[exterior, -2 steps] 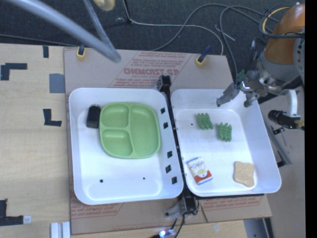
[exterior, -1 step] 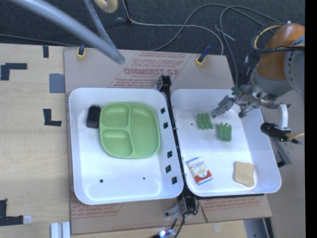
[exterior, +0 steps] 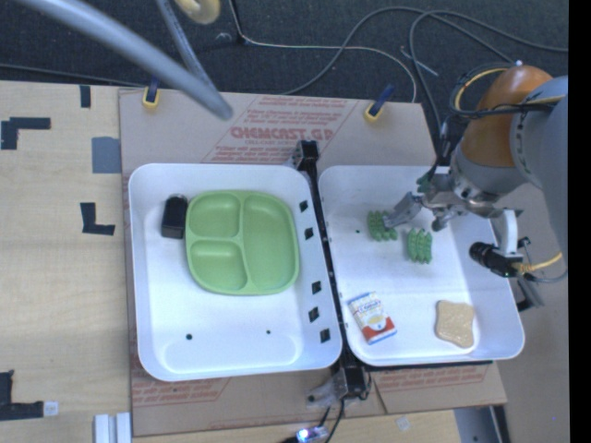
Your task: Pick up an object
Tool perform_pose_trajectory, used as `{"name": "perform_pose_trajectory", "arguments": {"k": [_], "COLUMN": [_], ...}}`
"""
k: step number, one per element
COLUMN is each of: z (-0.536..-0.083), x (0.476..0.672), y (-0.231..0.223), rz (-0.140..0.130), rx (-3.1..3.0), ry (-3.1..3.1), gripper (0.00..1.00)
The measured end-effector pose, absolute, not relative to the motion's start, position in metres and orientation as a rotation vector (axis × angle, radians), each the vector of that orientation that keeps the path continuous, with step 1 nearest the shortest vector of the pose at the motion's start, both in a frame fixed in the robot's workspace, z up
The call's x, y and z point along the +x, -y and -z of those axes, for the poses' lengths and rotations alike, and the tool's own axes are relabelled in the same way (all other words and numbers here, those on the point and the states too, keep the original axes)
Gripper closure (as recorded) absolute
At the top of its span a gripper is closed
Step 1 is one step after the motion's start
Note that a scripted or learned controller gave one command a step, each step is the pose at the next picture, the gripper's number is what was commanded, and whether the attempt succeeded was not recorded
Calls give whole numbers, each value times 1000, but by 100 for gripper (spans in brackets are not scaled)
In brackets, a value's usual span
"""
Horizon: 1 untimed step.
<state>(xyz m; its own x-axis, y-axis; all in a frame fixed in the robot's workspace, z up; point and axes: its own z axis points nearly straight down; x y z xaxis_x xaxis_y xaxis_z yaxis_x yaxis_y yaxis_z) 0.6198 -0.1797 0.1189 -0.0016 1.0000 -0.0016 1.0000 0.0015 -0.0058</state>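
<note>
My gripper hangs over the right bin, near its back middle, with its two fingers spread open and nothing between them. Two green knobbly toy pieces lie just under it: one beside the left fingertip, the other a little in front of the gripper. A small white, blue and red carton lies at the bin's front left. At the front right sits a tan slice that looks like bread.
The left bin holds a green divided plate with a small black object at its left side. A black divider runs between the bins. Cables trail behind the bench.
</note>
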Motion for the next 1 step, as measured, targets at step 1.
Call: {"name": "perform_pose_trajectory", "arguments": {"k": [1], "z": [-132], "x": [621], "y": [179], "rz": [-3], "rx": [-2217], "ry": [2225], "gripper": [100]}}
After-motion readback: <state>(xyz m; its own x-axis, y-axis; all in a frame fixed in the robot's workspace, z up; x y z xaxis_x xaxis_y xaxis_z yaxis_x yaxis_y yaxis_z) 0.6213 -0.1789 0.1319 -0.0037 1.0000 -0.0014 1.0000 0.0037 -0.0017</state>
